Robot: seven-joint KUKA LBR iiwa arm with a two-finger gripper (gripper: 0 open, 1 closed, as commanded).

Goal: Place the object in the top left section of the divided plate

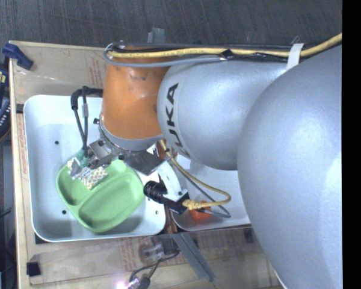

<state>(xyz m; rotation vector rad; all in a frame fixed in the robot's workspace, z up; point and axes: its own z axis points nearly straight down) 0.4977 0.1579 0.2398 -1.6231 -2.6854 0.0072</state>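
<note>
A green divided plate lies in the left white bin, toward its near side. My gripper hangs over the plate's upper left part, reached in under the orange band of the arm. A small object with a pale yellow-and-white checkered pattern sits right at the gripper's tip, over the plate's top sections. Whether it rests on the plate or is still held cannot be told. The arm hides the plate's upper right edge.
A red-orange object shows in the right bin, mostly covered by the arm. A blue clamp sits on the bench's far left corner. The arm's bulk covers most of the right bin.
</note>
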